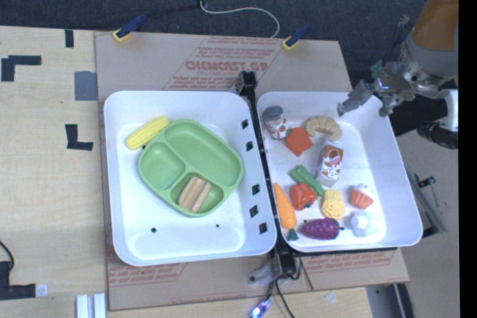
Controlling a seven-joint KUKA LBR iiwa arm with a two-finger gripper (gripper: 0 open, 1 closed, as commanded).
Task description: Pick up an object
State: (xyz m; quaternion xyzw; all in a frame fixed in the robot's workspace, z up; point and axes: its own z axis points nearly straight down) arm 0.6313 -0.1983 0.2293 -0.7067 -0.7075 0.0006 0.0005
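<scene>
Claw (367, 95) at upper right of the frame, fingers spread and empty; tan croissant-shaped toy (323, 126) lies lower left, nearest.

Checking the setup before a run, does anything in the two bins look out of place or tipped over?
Mostly tidy. The yellow corn lies outside the green plate, leaning against its rim at the left bin's upper left. The hot dog sits properly in a compartment.
</scene>
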